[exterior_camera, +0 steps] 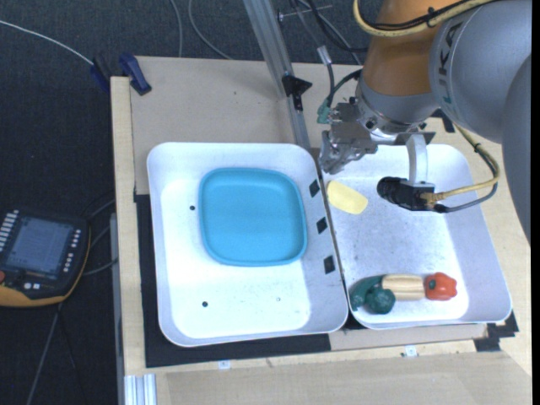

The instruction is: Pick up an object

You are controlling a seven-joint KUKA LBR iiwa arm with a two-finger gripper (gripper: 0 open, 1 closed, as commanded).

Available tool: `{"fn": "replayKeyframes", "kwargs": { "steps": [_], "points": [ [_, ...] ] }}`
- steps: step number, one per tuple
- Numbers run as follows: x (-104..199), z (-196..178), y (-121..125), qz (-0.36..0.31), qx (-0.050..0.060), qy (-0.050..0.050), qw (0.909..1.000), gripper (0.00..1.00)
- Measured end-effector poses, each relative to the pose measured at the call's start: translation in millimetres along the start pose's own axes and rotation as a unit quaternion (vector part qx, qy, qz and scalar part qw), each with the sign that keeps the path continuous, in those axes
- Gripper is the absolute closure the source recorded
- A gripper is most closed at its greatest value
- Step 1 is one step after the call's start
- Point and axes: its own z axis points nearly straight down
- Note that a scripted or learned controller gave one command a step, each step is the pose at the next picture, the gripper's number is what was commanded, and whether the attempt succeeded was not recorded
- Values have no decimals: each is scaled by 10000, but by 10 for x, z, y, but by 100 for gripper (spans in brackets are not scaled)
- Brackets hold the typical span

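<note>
Three objects in the right bin (485, 251)'s near edge: green piece (373, 297), tan cylinder (403, 287), red piece (440, 286), touching in a row, tight to the wall. Farther back, yellow piece (347, 197) lies alone, long axis slanting, just beside the divider, floor clear rightward. Gripper (337, 160) just beyond it; can't tell jaw state. Blue tray (252, 216) in left bin (169, 251).
</note>
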Motion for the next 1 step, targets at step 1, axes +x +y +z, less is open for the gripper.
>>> {"fn": "replayKeyframes", "kwargs": {
  "steps": [1],
  "points": [
    [534, 184, 77, 1, 8, -1, 10000, 100]
  ]
}}
